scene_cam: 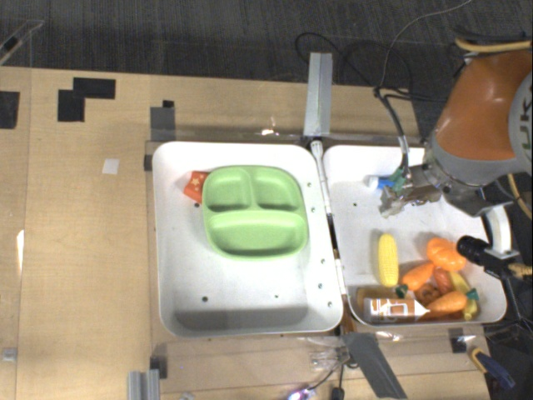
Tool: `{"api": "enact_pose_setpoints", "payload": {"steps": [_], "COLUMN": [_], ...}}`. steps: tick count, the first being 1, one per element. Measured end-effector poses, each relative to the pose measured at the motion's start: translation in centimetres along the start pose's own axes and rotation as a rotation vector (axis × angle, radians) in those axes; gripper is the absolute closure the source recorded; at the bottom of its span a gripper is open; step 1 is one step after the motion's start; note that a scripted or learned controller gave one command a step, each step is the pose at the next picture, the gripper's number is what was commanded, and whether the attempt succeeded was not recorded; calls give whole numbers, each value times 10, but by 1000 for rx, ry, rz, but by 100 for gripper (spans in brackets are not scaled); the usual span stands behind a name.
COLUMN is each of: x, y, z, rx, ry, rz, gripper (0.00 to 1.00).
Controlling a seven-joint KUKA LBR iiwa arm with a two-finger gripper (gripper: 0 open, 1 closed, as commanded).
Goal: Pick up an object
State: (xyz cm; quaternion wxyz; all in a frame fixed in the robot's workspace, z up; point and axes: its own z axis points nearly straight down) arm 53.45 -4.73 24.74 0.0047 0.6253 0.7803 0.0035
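Above the corn cob (pixel 387 259), toward the right bin's (pixel 354 223) back wall, your gripper (pixel 398 197) hung over bare white floor; I couldn't tell whether it was spread or closed, and nothing showed in it. The corn lay alone, just left of the heap of orange toys (pixel 440 275), with a small bottle (pixel 391 308) in front of it by the near wall. You'd have done best to target the corn: clear on both long sides, so close across its width, well off the heap.
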Motion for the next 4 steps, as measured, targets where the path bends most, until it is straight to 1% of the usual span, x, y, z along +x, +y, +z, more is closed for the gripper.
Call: {"api": "enact_pose_setpoints", "payload": {"steps": [1, 2, 3, 4], "x": [0, -28, -28, 15], "y": [0, -56, -54, 2], "z": [0, 147, 136, 52], "rx": [0, 9, 5, 5], "ry": [0, 2, 2, 2], "rz": [0, -25, -25, -83], "gripper": [0, 0, 100, 100]}}
